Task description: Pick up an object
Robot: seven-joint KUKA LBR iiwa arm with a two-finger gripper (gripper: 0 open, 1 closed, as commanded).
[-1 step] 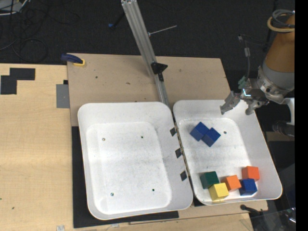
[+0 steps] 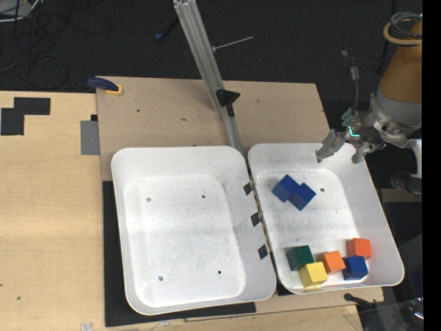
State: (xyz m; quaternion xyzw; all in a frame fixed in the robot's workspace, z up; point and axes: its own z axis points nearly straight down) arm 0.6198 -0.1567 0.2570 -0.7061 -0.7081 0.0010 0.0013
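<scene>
Jaws (image 2: pixel 342 145) are spread wide apart, two grey fingers with a clear gap between them, and they hold nothing. They hang over the far edge of the right bin (image 2: pixel 383 216), up at its back rim. The arm (image 2: pixel 403 74) comes in from the right, and my guess is it waits there so it can drop down on a block.

All the blocks lie in the right bin. Two blue blocks (image 2: pixel 294 192) sit touching each other near the middle of it, and these are the ones nearest the jaws. At the near end is a small bunch: a green block (image 2: pixel 299 256), a yellow block (image 2: pixel 313 273), an orange block (image 2: pixel 333 261), a red block (image 2: pixel 359 247) and a small blue block (image 2: pixel 355 267). They are packed close, some touching, so I think they would be hard to grab one at a time. The blue pair has room around it and looks like the easy pick.

A left bin (image 2: pixel 124 178) sits beside the right one on the tabletop (image 2: pixel 165 112). I think it is there so a picked block has a place to go.

A metal rail (image 2: pixel 203 54) leans across the back of the tabletop toward the gap between the bins. I cannot tell what it is for.

I can see no words, labels or brand names on the blocks, the bins or the arm.
</scene>
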